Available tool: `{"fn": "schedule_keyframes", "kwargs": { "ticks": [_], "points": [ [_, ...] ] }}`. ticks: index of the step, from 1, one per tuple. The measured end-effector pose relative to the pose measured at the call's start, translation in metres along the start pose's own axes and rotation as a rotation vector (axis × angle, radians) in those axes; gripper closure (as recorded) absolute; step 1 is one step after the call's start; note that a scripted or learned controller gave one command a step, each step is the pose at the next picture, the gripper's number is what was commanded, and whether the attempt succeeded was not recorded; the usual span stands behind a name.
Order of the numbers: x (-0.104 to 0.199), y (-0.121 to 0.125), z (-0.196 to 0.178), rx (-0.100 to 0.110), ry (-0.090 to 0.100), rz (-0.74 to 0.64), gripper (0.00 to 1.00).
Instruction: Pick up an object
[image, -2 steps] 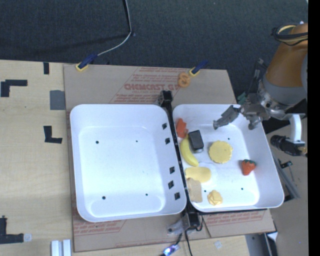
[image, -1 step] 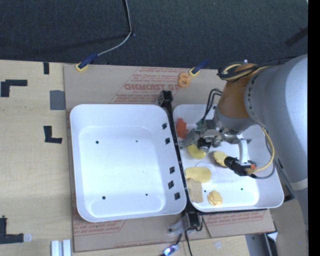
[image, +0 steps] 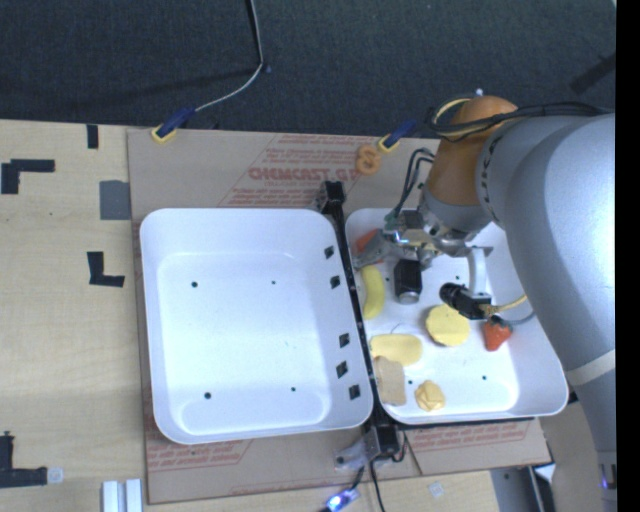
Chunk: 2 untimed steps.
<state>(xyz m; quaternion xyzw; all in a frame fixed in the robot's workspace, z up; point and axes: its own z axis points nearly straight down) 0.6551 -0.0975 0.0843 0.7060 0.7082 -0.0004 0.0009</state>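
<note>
My gripper hangs low over the back part of the right bin, under the orange wrist band. A small red and grey thing lies just to its left by the bin's back left corner. A yellow banana lies along the left wall, slightly in front of the gripper. Further forward are a round yellow piece, a flat yellow piece, a tan block, a small yellow lump and a red strawberry. Nothing shows between the gripper's tips.
The left bin stands beside the right one, with a black divider rail between them. Both rest on a cardboard sheet with an orange ring at its back. The arm's grey body covers the right side.
</note>
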Motion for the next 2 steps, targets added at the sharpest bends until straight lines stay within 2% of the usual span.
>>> {"fn": "schedule_keyframes", "kwargs": {
  "ticks": [1, 2],
  "points": [
    [0.000, -0.001, -0.010, 0.002, 0.002, 0.001, 1.00],
    [0.051, -0.016, -0.107, -0.007, 0.004, -0.003, 1.00]
  ]
}}
